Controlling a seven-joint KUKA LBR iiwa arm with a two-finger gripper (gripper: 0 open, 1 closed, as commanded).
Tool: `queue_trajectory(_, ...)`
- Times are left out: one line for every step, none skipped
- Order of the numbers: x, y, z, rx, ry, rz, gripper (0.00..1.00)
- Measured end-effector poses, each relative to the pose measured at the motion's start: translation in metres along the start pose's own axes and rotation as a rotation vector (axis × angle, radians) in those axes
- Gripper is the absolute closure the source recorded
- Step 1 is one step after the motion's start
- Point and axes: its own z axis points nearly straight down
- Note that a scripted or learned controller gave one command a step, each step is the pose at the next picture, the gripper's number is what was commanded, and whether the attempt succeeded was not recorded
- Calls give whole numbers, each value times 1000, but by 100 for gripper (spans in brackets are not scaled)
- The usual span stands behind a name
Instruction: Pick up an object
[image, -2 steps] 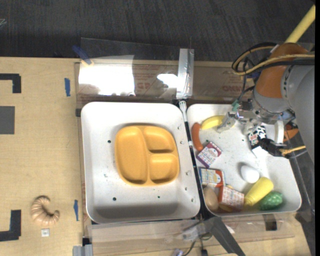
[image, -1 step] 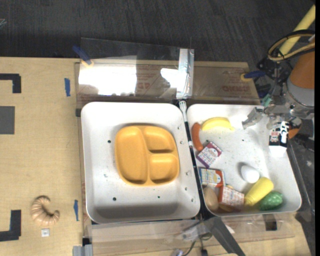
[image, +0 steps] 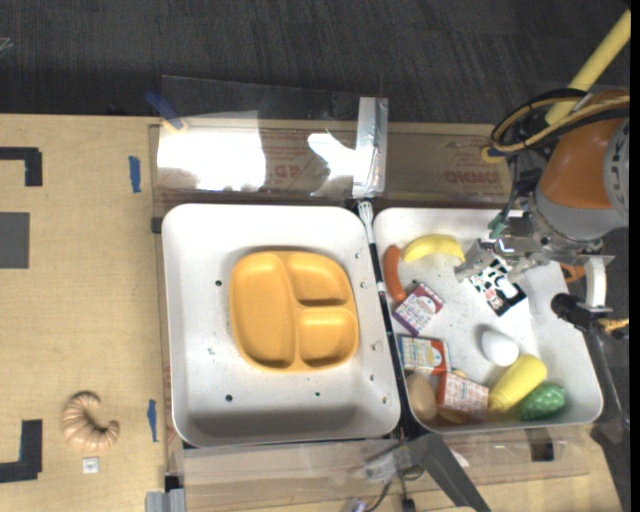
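My gripper (image: 488, 258) hangs over the back part of the right bin (image: 580, 330), below the grey wrist and its orange band. Just left of it lies a yellow banana (image: 432, 247). A black-and-white patterned piece (image: 497, 284) sits directly under the gripper; I cannot tell whether they touch. Further forward in the same bin lie a white egg (image: 499, 348), a yellow corn-like piece (image: 518, 382), a green piece (image: 545, 401), a red sausage (image: 393, 273) and several small printed packets (image: 419, 308).
The left bin (image: 190, 300) holds a yellow divided plate (image: 294, 307). A croissant-shaped toy (image: 88, 420) lies on the bench outside the bins at the front left. A clear plastic sheet (image: 260, 150) stands behind the bins. Cables hang near the arm at the right.
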Motion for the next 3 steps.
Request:
queue_trajectory(5,-27,12,0,-2,14,0)
queue_trajectory(29,32,35,-41,-14,227,0)
queue_trajectory(-53,36,8,-10,-3,346,0)
